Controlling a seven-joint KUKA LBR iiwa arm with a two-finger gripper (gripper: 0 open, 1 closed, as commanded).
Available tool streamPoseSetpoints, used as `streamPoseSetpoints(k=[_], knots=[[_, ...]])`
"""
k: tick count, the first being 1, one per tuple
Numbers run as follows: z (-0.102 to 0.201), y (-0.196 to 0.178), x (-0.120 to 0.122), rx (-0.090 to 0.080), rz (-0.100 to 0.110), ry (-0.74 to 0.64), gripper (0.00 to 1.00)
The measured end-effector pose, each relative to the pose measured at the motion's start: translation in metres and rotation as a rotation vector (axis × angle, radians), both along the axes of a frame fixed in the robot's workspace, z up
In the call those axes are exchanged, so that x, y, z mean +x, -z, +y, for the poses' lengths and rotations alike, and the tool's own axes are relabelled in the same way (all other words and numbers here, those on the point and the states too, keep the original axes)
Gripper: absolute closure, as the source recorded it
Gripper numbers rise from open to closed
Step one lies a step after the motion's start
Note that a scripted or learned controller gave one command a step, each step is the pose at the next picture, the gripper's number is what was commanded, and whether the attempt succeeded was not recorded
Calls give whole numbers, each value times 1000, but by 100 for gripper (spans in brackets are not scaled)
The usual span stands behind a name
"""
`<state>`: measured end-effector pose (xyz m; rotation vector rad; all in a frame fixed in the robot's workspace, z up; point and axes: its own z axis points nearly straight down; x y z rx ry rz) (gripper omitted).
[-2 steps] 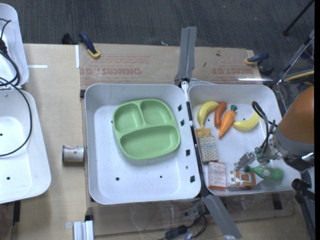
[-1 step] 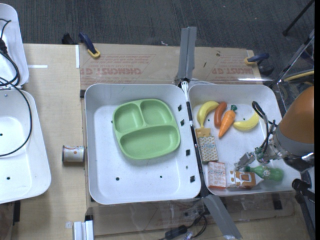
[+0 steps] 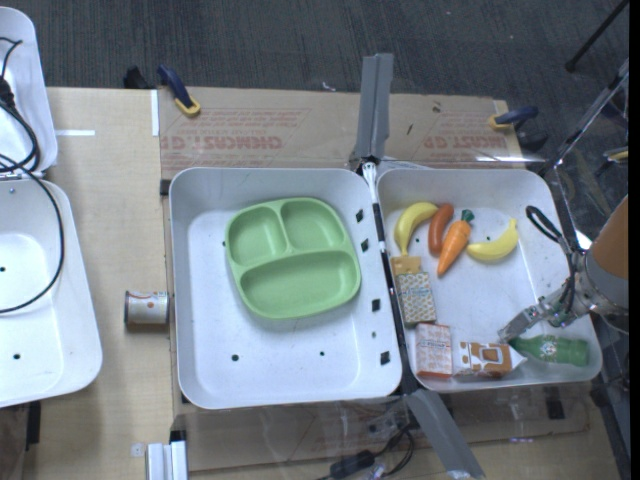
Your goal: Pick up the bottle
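Dark carpet runs behind a wooden bench [image 3: 100, 128] topped with cardboard, on which two shallow white bins sit side by side.

At the near right corner of the right bin [image 3: 470, 183], the gripper [image 3: 522, 323] reaches in from the right, its metal fingers [image 3: 518, 324] pointing left and slightly near. They look only slightly parted, though at this size I cannot tell their spread for sure, and nothing is between them. Just near of them, and a little to the right, lies the bottle [image 3: 550, 349], green with a pale label, flat on the bin floor against the near wall. The fingertips are close beside it but not around it.

So the pick looks barely begun: the arm has reached the bottle's neighbourhood, while the grasp and the lift are both left to do.

The bottle's long axis runs roughly left to right, along the near wall, tilted a touch. Which end carries the cap is too small to tell.

Further out, a small orange carton [image 3: 487, 359] lies just left of the bottle, then a snack packet [image 3: 433, 350] and a cracker [image 3: 414, 293]. Toward the far side lie a carrot [image 3: 453, 246], a red pepper [image 3: 440, 228] and two bananas [image 3: 412, 224]. In the left bin [image 3: 200, 298] rests a green divided plate [image 3: 293, 258].
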<state>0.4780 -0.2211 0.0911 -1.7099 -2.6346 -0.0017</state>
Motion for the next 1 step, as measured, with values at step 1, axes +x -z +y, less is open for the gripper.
streamPoseSetpoints(k=[1], knots=[[0, -9, 1, -1, -2, 2, 100]])
